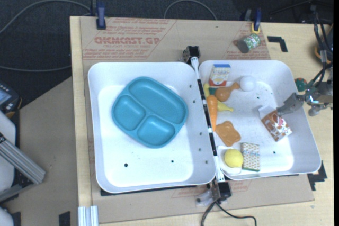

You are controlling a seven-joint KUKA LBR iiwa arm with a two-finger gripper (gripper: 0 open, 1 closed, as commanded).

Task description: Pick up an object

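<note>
The gripper (pixel 288 105) hangs over the right bin (pixel 296 161), just above a small red-and-white packet (pixel 276 126); whether its fingers are spread or closed, I cannot tell. A blue divided plate (pixel 149 111) fills the left bin (pixel 106 166).

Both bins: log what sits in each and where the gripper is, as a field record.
left bin: blue divided plate
right bin: carton, white ball, carrot, orange toy pieces, yellow ball, patterned packet, red-and-white packet
gripper: over the right bin's right side, just above the red-and-white packet
held object: none visible
outside bins: small green-labelled can on the board
</note>
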